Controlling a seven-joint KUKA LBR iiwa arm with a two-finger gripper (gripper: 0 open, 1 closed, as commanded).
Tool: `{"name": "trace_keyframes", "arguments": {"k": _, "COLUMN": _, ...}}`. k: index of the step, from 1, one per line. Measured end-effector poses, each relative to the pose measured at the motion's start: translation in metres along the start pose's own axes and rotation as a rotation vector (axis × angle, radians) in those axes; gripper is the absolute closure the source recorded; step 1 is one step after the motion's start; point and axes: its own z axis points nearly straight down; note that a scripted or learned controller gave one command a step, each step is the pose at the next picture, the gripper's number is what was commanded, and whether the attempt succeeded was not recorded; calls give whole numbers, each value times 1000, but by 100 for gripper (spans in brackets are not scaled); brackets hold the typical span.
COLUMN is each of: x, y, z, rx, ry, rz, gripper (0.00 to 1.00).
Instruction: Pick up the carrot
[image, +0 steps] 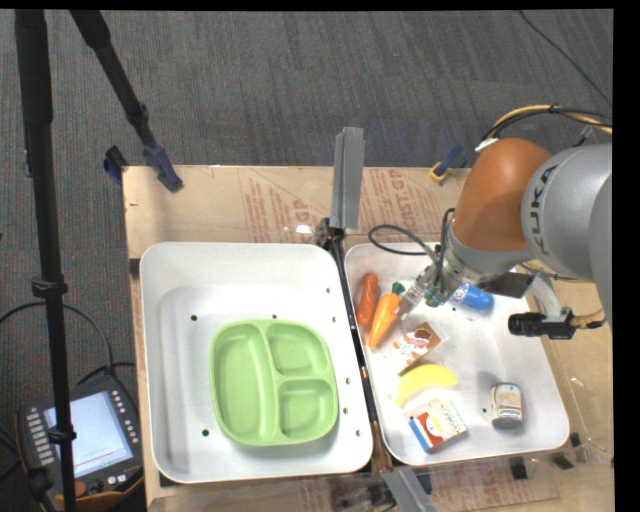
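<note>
My gripper (428, 290) hangs low in the right bin (540, 400), just beside the carrot (384, 316) lying by the bin's left wall next to a sausage (367, 298); nothing is lifted yet, and I cannot tell my jaws' opening.

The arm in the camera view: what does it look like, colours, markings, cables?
The arm has a smooth grey casing with rounded joints and dark KUKA lettering on its side. A broad, bulging orange band sits above the wrist. Thin black and yellowish cables loop around it. The small end effector is dark, with greenish parts.
</note>
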Motion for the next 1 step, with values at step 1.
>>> {"name": "trace_keyframes", "arguments": {"k": 1, "x": 74, "y": 18, "z": -79, "rx": 6, "ry": 2, "rz": 7, "gripper": 100}}
